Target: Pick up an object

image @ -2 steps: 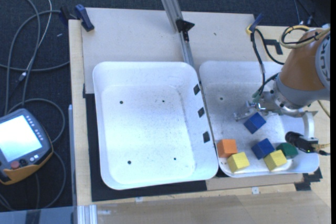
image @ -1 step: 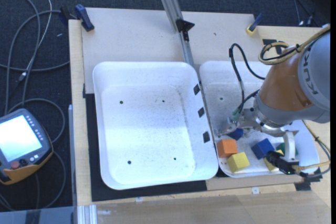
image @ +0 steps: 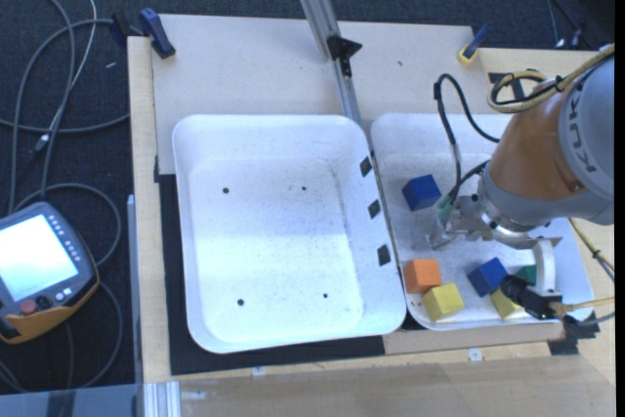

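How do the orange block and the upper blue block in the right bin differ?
The orange block is orange; the upper blue block is blue. The orange block lies near the bin's front edge, touching or nearly touching a yellow block; the blue block sits farther back, apart from the other blocks. Both are small cubes of similar size, lying in the right bin to the left of the tool.

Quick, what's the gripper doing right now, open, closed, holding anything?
Gripper: low over the right bin, between the blue cube and the orange cube; open or closed cannot be told, and nothing is visibly held.
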### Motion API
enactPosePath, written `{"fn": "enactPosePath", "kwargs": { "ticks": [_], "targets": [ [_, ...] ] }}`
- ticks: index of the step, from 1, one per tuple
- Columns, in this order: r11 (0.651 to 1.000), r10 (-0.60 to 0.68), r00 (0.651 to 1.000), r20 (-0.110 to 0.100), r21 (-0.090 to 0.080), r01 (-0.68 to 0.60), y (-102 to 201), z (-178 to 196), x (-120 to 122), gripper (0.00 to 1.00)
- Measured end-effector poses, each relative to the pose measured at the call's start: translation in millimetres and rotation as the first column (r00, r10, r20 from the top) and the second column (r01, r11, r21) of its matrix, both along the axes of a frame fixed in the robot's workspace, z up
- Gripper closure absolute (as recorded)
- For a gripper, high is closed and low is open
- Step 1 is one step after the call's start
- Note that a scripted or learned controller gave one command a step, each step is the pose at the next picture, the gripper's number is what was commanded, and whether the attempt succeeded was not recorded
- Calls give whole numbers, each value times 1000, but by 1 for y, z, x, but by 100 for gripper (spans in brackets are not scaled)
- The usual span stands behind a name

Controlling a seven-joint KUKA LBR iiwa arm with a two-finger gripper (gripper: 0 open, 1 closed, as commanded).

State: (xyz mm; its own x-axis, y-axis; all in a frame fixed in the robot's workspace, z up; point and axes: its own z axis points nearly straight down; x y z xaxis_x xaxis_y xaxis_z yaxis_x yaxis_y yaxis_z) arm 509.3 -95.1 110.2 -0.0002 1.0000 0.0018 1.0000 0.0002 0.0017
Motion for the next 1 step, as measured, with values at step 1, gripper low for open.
{"fn": "enactPosePath", "kwargs": {
  "ticks": [1],
  "targets": [
    [1000, 3, 1000, 6, -1, -3, 23, 93, -27, 100]
  ]
}}
